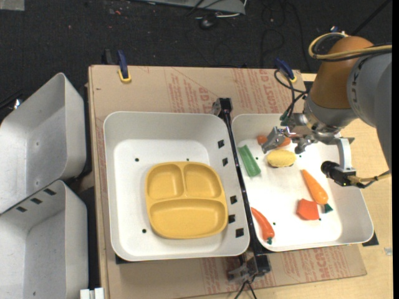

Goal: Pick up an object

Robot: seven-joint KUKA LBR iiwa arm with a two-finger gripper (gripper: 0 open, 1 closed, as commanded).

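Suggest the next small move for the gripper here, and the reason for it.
Probably a short descent onto the yellow potato-like piece. The gripper hangs just above it at the back of the right bin, with nothing visible between its fingers, so no object is picked up yet.

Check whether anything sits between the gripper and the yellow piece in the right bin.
Nothing visible does. The gripper hangs just above the yellow piece in the right bin, with bare white floor around it. The green stick lies to its left and the carrot to its lower right, both apart from it.
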